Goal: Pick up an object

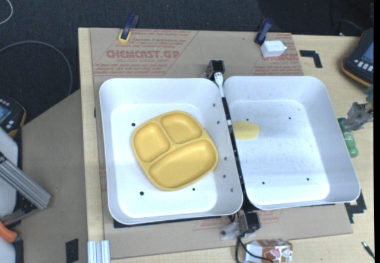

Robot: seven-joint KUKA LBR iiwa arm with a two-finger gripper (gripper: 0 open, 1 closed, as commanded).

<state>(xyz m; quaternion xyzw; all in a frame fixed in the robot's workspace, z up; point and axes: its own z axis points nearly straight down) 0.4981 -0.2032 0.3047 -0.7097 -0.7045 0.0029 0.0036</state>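
Camera view. Noted yellow plate [174, 149] lying flat in middle of left bin [113, 97]. Noted small yellow lump [245, 130] in right bin [314, 94], just beside its left wall, towards the far side. Took grey piece at right edge, outside right bin, for the gripper [358, 114]; could not tell whether spread or closed, and saw nothing held.

Risks, as judged: plate broad, shallow and smooth, so likely to slip out unless taken by rim or a divider. Lump close to the wall, so liable to leave little room on that side and to get pushed rather than pinched.

Materials: plate looked like glossy hard plastic, rounded, with three compartments. Lump pale, oval, low. Bins white, speckled, with rounded corners.
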